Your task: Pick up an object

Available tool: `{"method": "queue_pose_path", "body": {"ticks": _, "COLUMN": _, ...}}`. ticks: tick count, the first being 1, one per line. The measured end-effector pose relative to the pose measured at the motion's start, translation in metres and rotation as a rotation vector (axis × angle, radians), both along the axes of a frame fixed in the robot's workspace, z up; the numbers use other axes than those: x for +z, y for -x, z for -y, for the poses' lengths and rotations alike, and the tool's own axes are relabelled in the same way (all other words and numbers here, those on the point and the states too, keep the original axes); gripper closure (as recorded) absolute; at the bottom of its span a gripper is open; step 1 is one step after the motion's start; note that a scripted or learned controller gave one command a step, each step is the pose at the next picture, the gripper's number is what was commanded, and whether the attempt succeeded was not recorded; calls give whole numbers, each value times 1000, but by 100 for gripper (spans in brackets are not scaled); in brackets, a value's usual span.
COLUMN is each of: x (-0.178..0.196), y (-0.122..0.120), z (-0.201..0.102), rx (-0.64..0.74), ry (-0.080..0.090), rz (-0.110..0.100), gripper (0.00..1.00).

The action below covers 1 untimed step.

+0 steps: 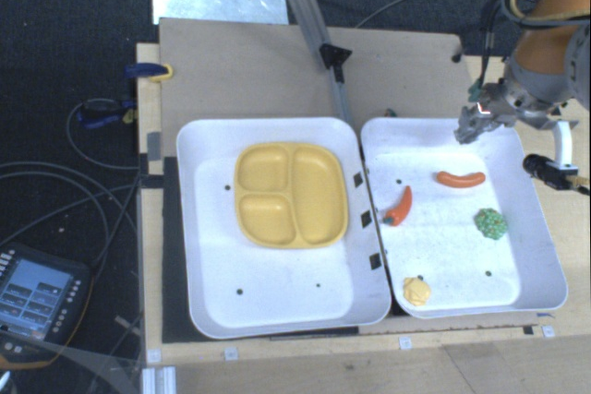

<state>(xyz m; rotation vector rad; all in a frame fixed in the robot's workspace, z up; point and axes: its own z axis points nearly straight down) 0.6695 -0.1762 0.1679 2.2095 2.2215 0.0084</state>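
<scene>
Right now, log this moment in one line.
claw over right bin far edge | nothing held | sausage nearest | tray in left bin

High fixed slanted overhead view onto both bins (277,138)

The arm (554,23) reached in over the right bin's (545,226) far right corner. Its gripper (473,123) hung just above that bin's far rim.

Dark carpet floor (55,14) around wooden bench (240,69)
</scene>
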Motion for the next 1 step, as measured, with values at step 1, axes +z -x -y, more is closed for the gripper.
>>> {"method": "queue_pose_path", "body": {"ticks": 1, "x": 46, "y": 5, "z": 0, "rx": -1, "ry": -1, "rz": -5, "gripper": 100}}
